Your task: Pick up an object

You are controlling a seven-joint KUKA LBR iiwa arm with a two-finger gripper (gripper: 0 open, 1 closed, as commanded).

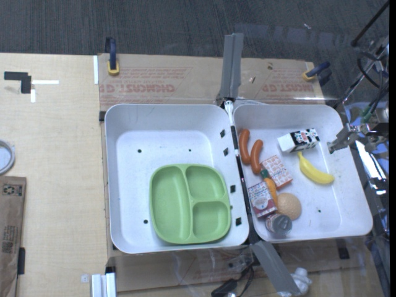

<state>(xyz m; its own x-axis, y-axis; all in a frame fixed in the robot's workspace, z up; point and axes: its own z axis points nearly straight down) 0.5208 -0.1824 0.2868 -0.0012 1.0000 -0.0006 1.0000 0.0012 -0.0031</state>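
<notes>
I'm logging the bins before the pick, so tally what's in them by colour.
Green: 1, divided plate
Yellow: 1, banana
Orange-red: 2, sausages
Red: 2, packets
White: 1, carton
Tan: 1, bun
Grey: 1, can
Total: 9

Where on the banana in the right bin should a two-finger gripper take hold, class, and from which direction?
Grip the banana across its thick middle, coming straight down from above. It lies flat on the right bin floor with free space on both long sides, so fingers probably fit either side of the curve there.
</notes>
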